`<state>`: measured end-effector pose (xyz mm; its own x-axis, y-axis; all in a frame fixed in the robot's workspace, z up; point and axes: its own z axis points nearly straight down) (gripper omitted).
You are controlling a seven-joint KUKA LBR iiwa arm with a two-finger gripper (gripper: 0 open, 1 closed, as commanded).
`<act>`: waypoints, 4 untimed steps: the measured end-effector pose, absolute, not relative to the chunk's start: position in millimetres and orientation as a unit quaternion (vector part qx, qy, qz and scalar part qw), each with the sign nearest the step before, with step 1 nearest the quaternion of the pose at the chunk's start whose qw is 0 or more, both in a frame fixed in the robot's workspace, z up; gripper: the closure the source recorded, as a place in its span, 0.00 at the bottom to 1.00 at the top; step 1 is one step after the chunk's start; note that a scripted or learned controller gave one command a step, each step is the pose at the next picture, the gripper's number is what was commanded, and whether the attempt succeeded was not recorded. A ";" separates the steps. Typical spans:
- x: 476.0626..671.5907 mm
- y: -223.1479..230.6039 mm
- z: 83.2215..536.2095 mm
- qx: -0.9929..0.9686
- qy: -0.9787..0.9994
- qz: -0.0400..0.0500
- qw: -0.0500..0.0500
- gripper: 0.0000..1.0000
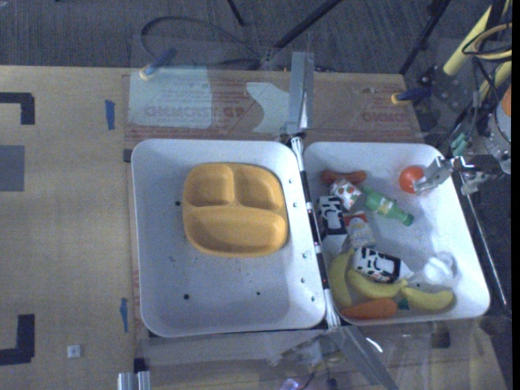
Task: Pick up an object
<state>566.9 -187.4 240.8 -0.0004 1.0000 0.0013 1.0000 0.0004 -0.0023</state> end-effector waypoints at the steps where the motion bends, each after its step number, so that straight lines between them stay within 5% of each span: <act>1: 606.6 -164.9 137.9 -0.688 -0.726 0.001 0.002 0.00; 2: 618.3 -151.5 85.1 -0.661 -0.750 0.000 0.000 0.00; 3: 619.9 -152.9 96.0 -0.662 -0.749 -0.002 -0.003 1.00; 4: 630.0 -190.9 144.2 -0.615 -0.789 0.000 -0.003 1.00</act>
<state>630.0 -190.9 144.2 -0.2446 0.9696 -0.0036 0.9696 0.2446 0.0039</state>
